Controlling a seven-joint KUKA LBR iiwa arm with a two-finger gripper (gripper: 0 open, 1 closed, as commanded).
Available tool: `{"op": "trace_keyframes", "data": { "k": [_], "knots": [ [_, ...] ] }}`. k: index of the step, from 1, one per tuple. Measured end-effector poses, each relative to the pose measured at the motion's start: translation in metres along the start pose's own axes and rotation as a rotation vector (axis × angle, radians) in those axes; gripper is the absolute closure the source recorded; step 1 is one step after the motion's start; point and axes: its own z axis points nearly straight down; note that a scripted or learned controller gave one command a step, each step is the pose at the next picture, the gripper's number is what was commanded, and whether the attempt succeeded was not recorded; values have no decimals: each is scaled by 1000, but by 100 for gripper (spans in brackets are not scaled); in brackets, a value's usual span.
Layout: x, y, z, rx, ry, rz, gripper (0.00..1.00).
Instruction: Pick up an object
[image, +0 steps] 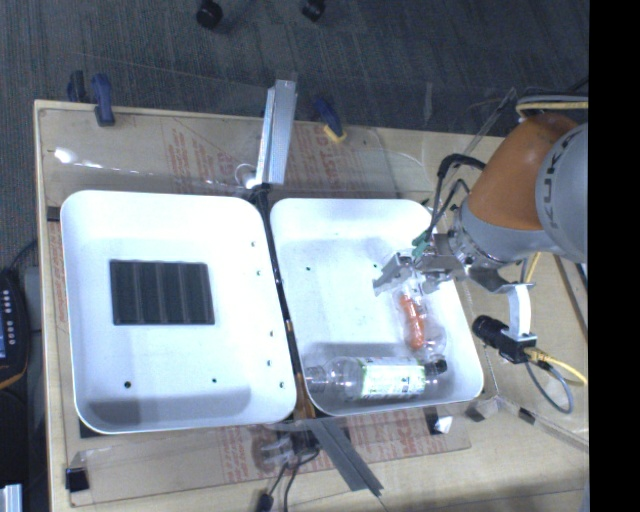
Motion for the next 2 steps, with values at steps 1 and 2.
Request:
{"op": "trace_keyframes", "data": {
  "k": [1,2],
  "knots": [
    [2,-23,-19,0,2,-91,0],
    [2,1,-1,-3,0,-161,0]
  ]
}}
